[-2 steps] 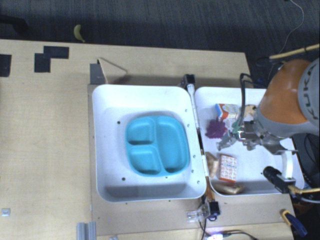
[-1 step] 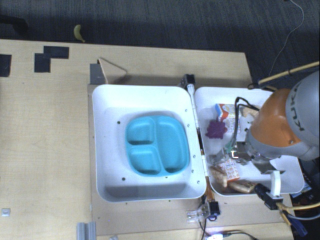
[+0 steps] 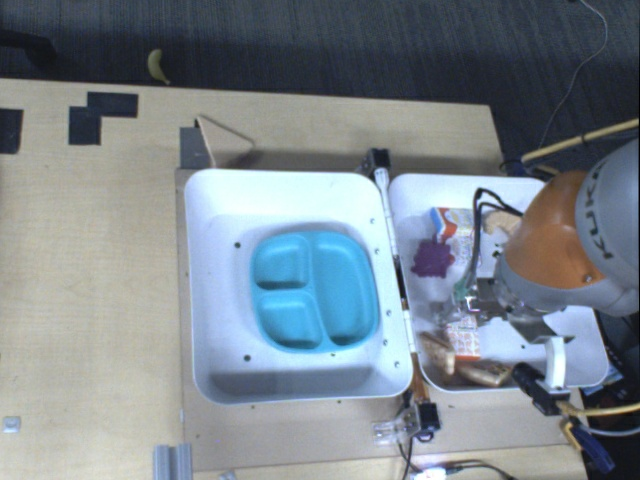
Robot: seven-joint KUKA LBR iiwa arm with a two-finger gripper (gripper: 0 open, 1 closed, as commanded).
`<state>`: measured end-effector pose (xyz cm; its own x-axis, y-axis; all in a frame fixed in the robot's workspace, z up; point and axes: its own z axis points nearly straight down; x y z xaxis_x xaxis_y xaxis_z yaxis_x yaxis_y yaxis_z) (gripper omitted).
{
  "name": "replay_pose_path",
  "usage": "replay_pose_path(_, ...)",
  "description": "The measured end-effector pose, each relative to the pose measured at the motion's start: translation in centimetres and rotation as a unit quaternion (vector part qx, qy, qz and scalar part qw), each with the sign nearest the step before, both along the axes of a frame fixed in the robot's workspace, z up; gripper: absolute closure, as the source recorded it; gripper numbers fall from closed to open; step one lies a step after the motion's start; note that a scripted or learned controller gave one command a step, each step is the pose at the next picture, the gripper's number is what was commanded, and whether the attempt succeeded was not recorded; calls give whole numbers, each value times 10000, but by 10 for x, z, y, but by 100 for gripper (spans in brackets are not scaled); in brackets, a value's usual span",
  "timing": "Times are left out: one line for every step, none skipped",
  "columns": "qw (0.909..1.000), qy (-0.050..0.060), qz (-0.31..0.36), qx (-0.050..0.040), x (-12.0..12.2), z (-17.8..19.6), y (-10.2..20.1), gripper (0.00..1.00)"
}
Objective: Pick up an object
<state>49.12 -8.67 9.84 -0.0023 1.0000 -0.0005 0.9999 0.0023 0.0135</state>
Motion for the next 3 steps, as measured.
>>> replay_pose_path(10000,43,23,13,110,87,91,100)
replay_pose_path(10000,66,10,8,39,106,107,100)
replay_pose_path(10000,54,39,8,40,117,107,100)
